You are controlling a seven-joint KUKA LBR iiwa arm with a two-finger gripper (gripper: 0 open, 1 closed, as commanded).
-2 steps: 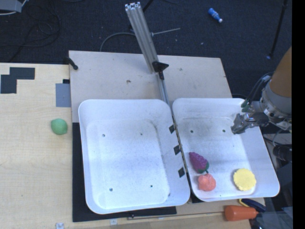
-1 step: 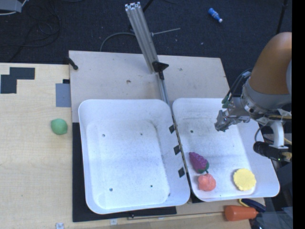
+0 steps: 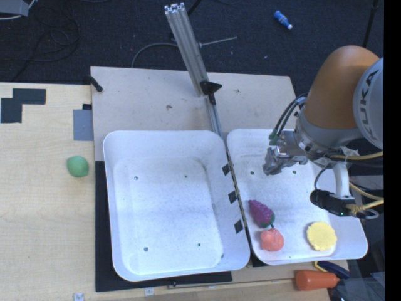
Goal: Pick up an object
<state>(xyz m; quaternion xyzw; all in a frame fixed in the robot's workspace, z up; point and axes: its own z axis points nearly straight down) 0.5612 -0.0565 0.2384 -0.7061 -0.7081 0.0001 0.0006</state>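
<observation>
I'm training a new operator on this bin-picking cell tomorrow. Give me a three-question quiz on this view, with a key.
1. True or false: the purple object, the red object and the yellow object all lie in the right bin.
2. Multiple choice: the green ball rests (A) in the left bin, (B) in the right bin, (C) on the wooden surface left of both bins.
3. Fill in: the gripper hangs over the ____ bin, above its bare upper part.

Key: 1 true. 2 C. 3 right.
</observation>
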